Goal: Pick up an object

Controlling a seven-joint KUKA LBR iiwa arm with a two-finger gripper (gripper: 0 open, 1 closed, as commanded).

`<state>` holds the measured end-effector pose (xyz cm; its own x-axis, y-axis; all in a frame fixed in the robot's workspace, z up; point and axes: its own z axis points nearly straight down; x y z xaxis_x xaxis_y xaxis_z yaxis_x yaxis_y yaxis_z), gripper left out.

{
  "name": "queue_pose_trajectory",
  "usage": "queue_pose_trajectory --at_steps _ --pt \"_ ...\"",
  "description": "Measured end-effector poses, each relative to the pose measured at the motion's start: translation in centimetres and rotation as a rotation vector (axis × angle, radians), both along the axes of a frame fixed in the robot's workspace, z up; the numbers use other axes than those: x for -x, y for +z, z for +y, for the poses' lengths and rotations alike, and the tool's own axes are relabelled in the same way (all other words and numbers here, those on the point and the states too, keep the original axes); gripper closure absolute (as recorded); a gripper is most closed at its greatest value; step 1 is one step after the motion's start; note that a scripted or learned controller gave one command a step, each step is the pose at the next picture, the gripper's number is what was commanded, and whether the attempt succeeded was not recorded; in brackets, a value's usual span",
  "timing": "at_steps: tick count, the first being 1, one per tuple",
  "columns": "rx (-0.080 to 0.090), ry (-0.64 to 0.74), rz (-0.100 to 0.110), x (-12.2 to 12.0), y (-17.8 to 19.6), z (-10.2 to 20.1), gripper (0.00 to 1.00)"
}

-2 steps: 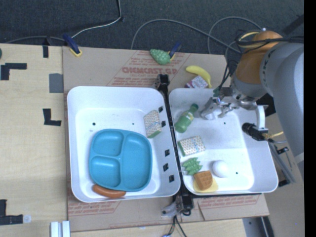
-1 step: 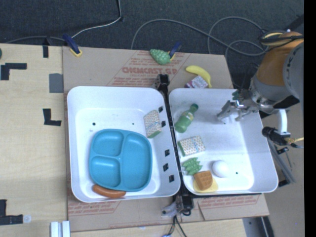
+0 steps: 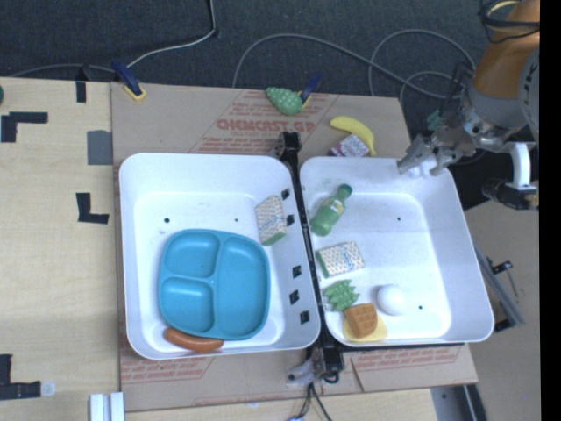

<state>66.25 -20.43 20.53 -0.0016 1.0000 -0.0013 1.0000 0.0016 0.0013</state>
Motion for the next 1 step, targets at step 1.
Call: queue_pose_trajectory --at_steps 1 --pt "-0.002 0.001 0.002 5.93 -0.64 9.45 1.0"
